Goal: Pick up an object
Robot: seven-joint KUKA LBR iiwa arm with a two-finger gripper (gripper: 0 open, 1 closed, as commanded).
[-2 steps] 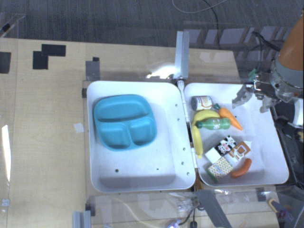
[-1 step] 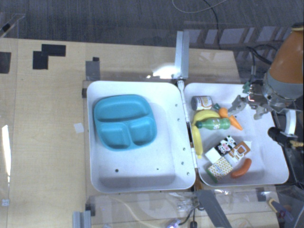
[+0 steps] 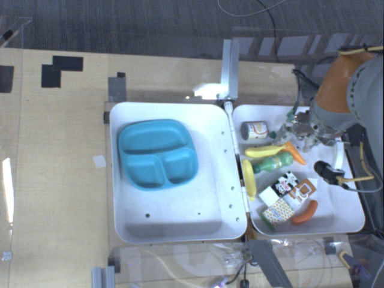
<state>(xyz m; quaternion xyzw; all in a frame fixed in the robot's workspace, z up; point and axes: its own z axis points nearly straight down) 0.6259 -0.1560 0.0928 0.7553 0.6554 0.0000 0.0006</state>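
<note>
Down in the right bin [image 3: 354, 221], the gripper [image 3: 298, 131] hangs over a carrot [image 3: 294, 150] and banana [image 3: 264, 152]; its grip state cannot be told.

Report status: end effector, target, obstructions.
End effector low over right bin, by the carrot. Nothing seen gripped. Banana, green bottle, can crowd close.

My arm [image 3: 366, 95]: grey rounded casing w/ orange band above wrist. Metal gripper [image 3: 298, 132] assy at end, black cables looping alongside, black block nr wrist.
</note>
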